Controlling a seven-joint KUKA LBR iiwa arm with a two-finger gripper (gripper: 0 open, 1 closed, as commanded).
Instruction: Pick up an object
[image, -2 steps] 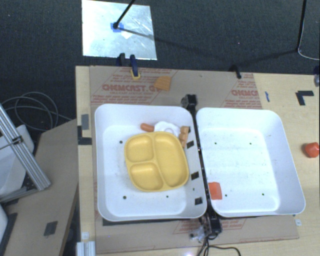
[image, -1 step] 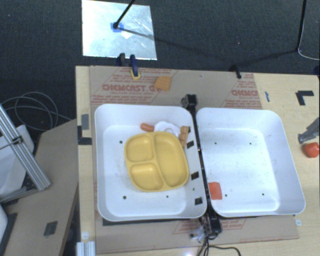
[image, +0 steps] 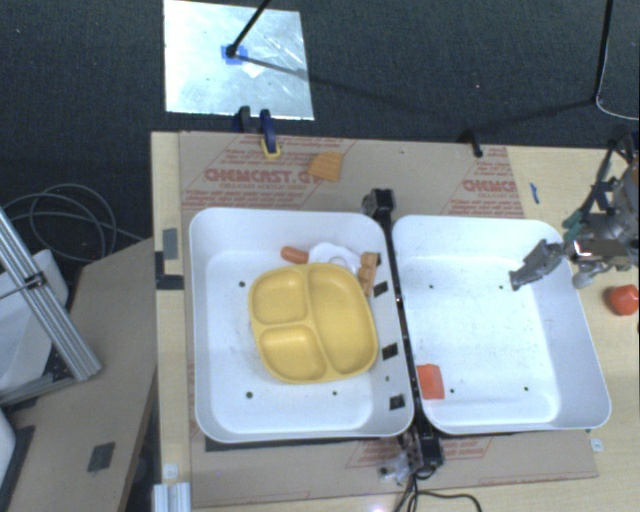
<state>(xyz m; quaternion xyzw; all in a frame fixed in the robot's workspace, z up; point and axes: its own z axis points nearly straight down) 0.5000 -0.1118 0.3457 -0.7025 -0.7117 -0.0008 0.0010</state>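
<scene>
Camera view, looking down at a slant on both bins. From my remote station I read this as the approach step of a pick: nothing is lifted yet.

The two-finger gripper (image: 522, 276) enters over the right edge of the right shallow white plastic bin (image: 560, 410), hanging above that bin's upper right area. Its dark fingers point down and to the left. At this resolution I cannot tell how far apart they stand. I see nothing between them, so I judge the pincer to carry no load.

The nearest candidate in that bin is the small orange-red block (image: 430, 381), lying at the bin's lower left corner, well apart from the gripper.

The left shallow white plastic bin (image: 215, 400) holds a yellow three-compartment plastic plate (image: 312, 322) near its centre. At the plate's upper edge lie a small orange sausage-shaped piece (image: 294, 255), a white rounded item (image: 330, 254) and a tan block (image: 368, 268), possibly wooden.

Next move, as I judge it: travel across the right bin toward its lower left corner, centre over the orange-red block, descend with fingers spread clear of the bin wall, then close.
</scene>
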